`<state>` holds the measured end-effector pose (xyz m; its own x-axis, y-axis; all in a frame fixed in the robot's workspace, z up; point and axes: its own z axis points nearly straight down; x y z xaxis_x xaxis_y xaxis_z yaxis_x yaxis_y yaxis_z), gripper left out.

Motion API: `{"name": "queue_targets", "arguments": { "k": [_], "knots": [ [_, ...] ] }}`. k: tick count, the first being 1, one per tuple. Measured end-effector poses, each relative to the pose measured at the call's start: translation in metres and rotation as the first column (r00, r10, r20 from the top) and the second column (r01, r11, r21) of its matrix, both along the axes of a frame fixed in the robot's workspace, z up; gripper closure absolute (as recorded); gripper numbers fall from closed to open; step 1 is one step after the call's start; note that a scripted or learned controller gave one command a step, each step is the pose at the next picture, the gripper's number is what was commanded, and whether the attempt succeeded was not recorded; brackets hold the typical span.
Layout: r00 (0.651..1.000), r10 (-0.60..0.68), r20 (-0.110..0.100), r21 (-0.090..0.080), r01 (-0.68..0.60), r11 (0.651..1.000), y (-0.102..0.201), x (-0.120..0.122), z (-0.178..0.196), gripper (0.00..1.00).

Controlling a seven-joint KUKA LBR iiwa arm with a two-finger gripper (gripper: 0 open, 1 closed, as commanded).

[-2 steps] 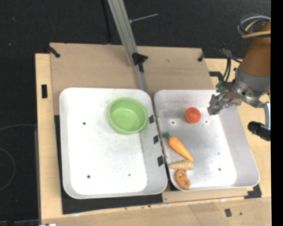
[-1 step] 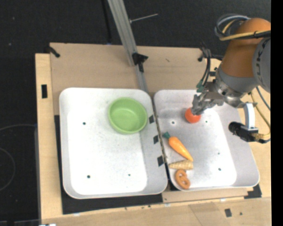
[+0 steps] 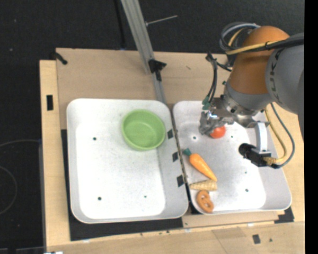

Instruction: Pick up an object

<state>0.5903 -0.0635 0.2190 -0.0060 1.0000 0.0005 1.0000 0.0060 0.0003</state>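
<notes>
Right bin [image 3: 254,194] | carrot [image 3: 201,165] lies diagonal, tip lower-right | pincer [image 3: 209,125] state unclear

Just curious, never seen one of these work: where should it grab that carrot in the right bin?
Probably across the carrot's thick middle, coming straight down from above. It lies flat and slanted, green tip toward the divider, with bare floor on both long sides for the gripper.

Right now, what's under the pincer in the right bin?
A small red-orange round object sits directly below the pincer, on the right bin floor. Its upper part is covered by the pincer, so its full shape and any grip contact can't be seen.
</notes>
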Motion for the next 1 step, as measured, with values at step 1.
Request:
{"name": "queue_targets", "arguments": {
  "k": [1],
  "knots": [
    [1.0, 0.003, 0.002, 0.002, -0.003, 1.0, 0.0536, -0.0096, 0.0151, 1.0]
  ]
}}
